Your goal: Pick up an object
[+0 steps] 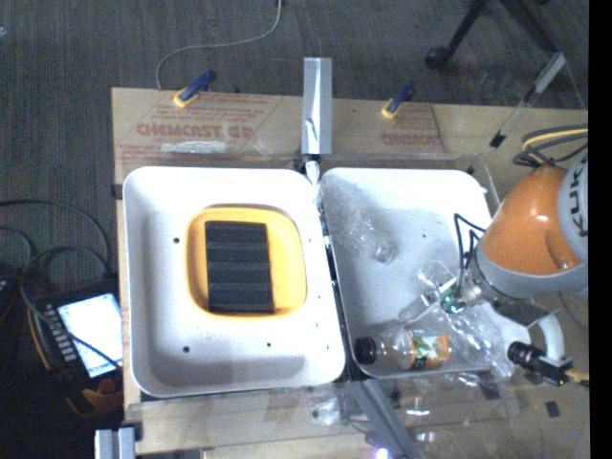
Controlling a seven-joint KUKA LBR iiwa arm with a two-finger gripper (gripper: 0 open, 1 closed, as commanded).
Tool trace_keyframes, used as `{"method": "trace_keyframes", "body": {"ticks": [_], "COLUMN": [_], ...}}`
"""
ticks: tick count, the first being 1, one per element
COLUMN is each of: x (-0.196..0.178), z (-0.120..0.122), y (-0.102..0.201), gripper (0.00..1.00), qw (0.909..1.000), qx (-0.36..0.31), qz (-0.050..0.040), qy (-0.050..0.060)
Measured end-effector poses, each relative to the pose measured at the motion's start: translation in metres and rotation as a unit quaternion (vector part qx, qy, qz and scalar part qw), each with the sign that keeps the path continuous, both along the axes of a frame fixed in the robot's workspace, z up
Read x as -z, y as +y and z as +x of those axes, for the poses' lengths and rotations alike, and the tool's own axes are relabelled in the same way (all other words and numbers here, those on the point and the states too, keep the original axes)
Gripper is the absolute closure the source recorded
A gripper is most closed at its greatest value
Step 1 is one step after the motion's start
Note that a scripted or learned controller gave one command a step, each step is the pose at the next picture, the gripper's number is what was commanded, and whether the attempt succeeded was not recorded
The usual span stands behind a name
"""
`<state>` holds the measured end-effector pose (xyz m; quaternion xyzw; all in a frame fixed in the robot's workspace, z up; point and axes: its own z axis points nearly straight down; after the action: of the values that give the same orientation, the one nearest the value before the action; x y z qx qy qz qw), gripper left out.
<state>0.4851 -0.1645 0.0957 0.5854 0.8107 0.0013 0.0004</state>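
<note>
reaching in from the right, the arm (535, 232) hangs over the near right corner of the right bin (402, 185), with its gripper (449, 299) low among the clutter there. whether the pincer is spread or pressed together i cannot tell; the wrist hides most of it and clear plastic muddles the rest. just below it a clear bottle (406, 350) with an orange label and a dark cap lies on its side along the bin's near wall. a crumpled clear plastic piece (368, 237), possibly another bottle, lies farther back in the same bin. the left bin (153, 256) bears a yellow tray (249, 261) with a dark ridged block in it, well apart from the arm.

to do this step well, the bottle looks the likeliest target: settle over its labelled middle, set the pincer across its width, not along it, and close slowly, since thin round plastic will likely roll or squirt out against the wall.
</note>
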Motion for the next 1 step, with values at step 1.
{"method": "trace_keyframes", "body": {"ticks": [1], "x": [0.0044], "z": [0.0327], "y": [-0.0197], "gripper": [0.0], "qw": [0.99], "qx": [0.141], "qz": [0.0015], "qy": [-0.003]}}
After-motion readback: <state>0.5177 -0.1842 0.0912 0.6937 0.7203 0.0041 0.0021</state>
